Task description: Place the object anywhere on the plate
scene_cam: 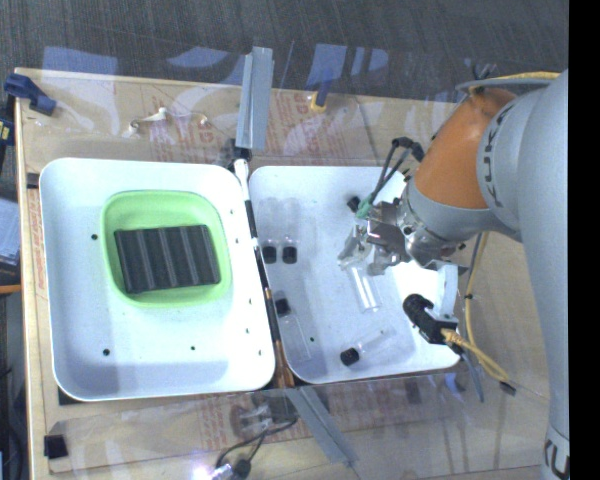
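One fixed camera above the bench, looking down at a slant, both bins in frame

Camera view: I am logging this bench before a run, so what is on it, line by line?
Bins: two, white, side by side on the bench.
Plate: one, green, in the left bin.
Ridged object: one, dark grey, lying on the plate.
Small pieces: several, black, scattered in the right bin.
Clamp: one, blue, at the bench's far left corner.
Arm: one, grey and orange, over the right bin.
Gripper: one, above the right bin floor.
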`<state>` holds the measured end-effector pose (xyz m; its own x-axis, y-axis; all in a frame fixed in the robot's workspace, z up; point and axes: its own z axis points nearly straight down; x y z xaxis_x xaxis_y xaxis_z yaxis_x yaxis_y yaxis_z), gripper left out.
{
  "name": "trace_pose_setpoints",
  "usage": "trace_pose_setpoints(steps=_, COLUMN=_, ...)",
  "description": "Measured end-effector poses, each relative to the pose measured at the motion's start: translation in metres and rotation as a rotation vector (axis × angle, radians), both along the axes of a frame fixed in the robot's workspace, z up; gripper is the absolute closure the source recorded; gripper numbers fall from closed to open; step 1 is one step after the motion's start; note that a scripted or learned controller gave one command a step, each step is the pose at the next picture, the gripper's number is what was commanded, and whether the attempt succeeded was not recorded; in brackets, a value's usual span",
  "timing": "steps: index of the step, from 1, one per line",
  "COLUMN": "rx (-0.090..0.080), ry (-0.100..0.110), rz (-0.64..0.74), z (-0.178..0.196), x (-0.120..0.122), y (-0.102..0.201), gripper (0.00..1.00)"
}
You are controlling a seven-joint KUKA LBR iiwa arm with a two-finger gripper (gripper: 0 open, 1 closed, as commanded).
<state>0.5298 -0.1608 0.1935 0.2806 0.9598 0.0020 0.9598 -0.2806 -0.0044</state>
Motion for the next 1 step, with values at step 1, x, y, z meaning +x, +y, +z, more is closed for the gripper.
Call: trace_pose_setpoints(steps=1, rx=0.0, ry=0.0, rz=0.0, z=0.0, x=0.0, y=-0.0001, gripper=0.0)
